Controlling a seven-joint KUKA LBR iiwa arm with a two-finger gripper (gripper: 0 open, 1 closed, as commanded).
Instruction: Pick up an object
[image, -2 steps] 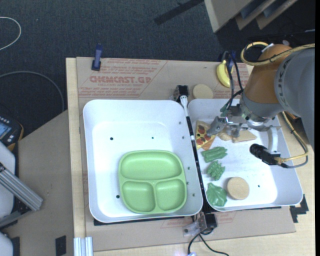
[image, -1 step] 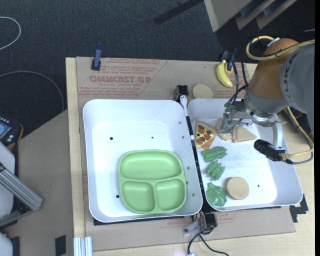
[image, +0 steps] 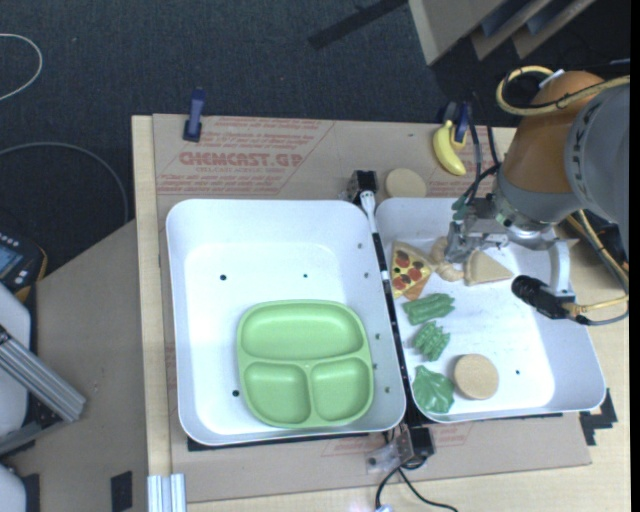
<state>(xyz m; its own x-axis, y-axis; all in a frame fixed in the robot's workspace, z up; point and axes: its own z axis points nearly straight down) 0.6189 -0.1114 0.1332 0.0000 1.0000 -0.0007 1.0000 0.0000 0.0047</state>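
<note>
Green tray — hand over toys

I count two white bins; one green divided plate; one pizza slice; three green leafy pieces; two round tan discs; one banana; one tan wedge.

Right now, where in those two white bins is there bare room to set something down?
The left bin has bare floor above and left of the green tray. The right bin is bare right of the round cracker. It is crowded along its left side: pizza slice, green pieces, gripper.
</note>
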